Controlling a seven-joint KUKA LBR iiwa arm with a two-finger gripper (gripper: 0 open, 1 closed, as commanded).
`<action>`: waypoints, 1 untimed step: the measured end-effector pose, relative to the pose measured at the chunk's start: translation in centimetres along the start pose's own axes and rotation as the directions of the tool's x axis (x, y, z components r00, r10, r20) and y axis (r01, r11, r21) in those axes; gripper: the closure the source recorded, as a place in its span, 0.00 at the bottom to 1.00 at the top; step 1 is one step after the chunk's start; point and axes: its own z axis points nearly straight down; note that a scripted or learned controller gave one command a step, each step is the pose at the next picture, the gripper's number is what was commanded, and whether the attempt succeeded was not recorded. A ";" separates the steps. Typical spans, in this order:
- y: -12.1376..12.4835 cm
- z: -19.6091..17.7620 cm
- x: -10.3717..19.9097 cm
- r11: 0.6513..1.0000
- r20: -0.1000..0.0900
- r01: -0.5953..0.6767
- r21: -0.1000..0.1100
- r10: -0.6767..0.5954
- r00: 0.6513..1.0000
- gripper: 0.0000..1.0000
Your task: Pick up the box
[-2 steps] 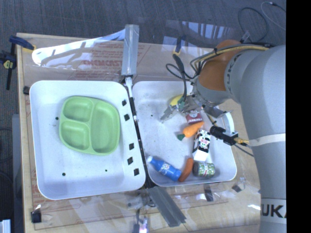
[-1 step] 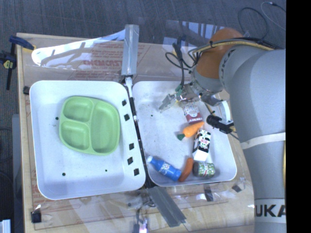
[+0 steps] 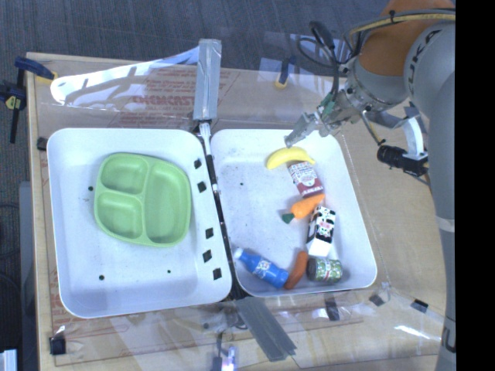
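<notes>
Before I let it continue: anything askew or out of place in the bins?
Nothing spilled or damaged. In the right bin the items lie jumbled along the right side: banana, carrot, cow-print box, blue bottle. The end effector hovers by the banana, not the box.

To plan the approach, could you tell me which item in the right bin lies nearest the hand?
The yellow banana, at the bin's top edge just below the hand; the others lie farther down.

Robotics lab: industrial arm (image 3: pixel 418 45), clamped bench (image 3: pixel 116 91), two white bins (image 3: pixel 62 207), toy groceries (image 3: pixel 305 180).
</notes>
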 end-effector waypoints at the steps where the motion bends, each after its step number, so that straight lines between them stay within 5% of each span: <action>1: 1.0 13.0 0.1 0.998 0.001 0.069 0.000 -0.069 0.998 0.00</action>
